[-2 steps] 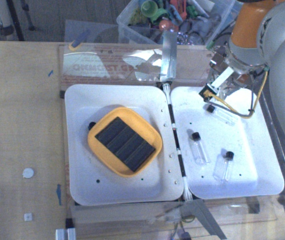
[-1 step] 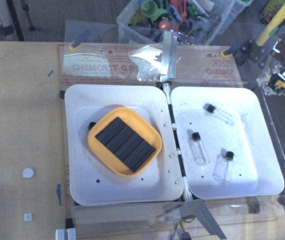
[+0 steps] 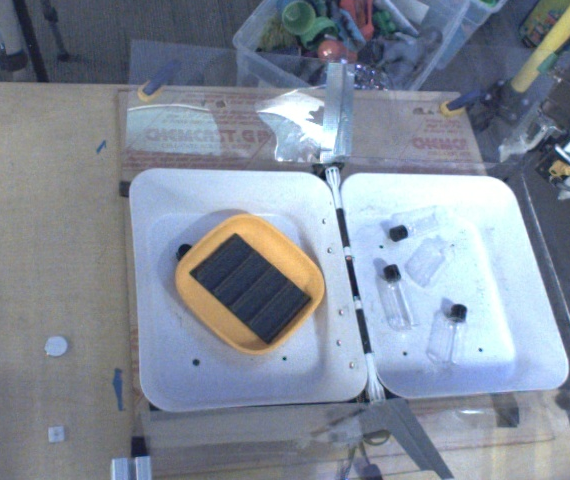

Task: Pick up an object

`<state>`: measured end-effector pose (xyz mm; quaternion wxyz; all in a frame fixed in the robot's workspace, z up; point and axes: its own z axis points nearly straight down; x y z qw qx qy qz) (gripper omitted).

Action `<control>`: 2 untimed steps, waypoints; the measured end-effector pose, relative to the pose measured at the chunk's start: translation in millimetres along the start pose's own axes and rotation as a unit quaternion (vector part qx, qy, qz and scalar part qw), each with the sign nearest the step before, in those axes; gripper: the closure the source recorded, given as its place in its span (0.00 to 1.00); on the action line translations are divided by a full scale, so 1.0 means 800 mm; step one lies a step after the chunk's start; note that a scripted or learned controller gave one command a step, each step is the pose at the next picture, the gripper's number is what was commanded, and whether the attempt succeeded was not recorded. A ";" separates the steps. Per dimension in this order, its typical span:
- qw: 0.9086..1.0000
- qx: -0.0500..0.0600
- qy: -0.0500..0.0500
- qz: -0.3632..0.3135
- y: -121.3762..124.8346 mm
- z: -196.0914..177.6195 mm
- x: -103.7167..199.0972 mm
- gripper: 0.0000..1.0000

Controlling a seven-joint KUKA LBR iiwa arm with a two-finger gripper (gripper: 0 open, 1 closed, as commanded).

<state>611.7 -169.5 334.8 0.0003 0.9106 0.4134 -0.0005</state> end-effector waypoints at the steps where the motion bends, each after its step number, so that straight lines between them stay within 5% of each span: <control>1: 1.000 0.001 0.000 0.000 -0.089 0.170 0.033 0.00; 2: 1.000 0.000 0.000 -0.023 -0.064 0.040 -0.041 0.00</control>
